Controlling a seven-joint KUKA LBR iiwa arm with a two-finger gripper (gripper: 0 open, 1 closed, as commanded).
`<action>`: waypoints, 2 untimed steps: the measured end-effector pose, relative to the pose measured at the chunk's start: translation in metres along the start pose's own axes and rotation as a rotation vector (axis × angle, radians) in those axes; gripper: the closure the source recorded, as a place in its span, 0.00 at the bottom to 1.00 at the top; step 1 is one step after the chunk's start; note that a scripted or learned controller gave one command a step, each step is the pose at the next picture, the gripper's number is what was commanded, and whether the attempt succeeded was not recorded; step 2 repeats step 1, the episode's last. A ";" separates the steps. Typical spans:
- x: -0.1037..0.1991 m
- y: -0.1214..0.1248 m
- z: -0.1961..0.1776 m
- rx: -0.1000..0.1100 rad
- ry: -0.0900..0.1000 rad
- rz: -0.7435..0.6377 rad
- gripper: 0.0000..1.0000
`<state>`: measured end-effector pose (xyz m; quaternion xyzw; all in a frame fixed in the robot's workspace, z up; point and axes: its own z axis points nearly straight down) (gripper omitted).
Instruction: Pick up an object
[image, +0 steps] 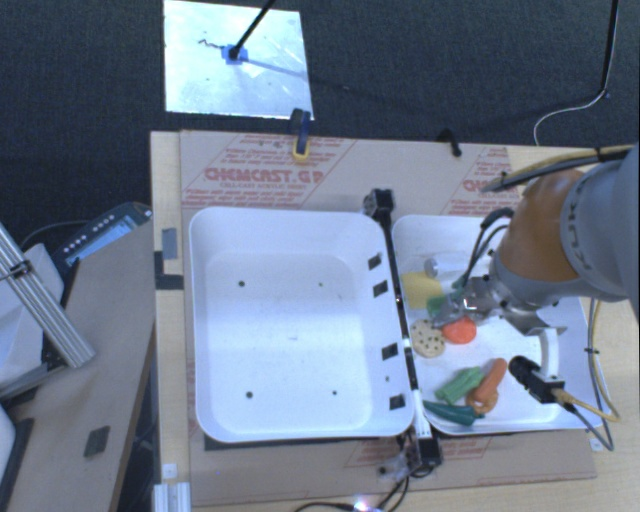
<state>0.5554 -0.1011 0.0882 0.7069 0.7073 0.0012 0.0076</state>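
Pincer (462, 312) low over red object (460, 332)

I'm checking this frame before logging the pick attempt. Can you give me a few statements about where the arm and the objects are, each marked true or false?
1. The gripper is over the right bin. True.
2. The objects lie in the left bin. False: they lie in the right bin.
3. The round tan cookie lies near the divider between the bins. True.
4. The orange carrot is in the gripper's grasp. False: it lies on the bin floor, nearer the front edge.
5. The yellow block lies in the right bin. True.
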 end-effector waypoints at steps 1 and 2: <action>0.015 -0.008 -0.060 0.006 0.009 -0.004 1.00; 0.015 -0.008 -0.060 0.006 0.009 -0.004 1.00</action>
